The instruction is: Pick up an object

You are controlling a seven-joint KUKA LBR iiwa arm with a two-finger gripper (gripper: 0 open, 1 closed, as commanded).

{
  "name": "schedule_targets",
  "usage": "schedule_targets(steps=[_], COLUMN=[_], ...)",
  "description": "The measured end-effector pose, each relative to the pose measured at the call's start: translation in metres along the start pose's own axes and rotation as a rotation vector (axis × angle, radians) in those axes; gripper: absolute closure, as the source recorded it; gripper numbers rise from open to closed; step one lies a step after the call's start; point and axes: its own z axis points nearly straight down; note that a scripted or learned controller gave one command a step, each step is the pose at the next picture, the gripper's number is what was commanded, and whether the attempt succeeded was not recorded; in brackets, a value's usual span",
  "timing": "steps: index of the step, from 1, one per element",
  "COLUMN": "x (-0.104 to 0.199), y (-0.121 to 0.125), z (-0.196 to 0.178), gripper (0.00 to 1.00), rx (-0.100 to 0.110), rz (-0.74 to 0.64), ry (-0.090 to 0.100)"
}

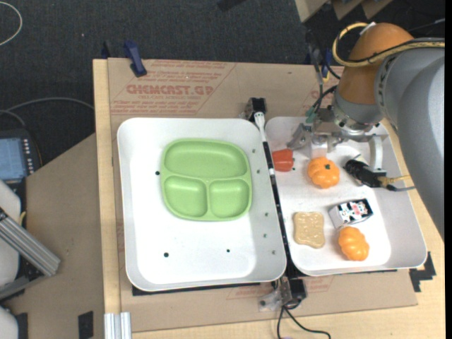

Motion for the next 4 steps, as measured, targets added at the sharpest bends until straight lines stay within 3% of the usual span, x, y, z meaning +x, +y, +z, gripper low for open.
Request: schedule_targets(steps=[1, 2, 3, 4], x=[-0.008, -0.008, 0.11, 0.165], y=[0.002, 0.002, -0.049, -0.158], z=[-0.017, -0.027, -0.136, -0.228], gripper=[1.0, 1.0, 1.0, 1.0], rx=[-0.009, -0.01, -0.008, -0.001], rz=[0.005, 0.004, -0.005, -0.003], ry=[-0.01, -0.011, 0.003, 0.002])
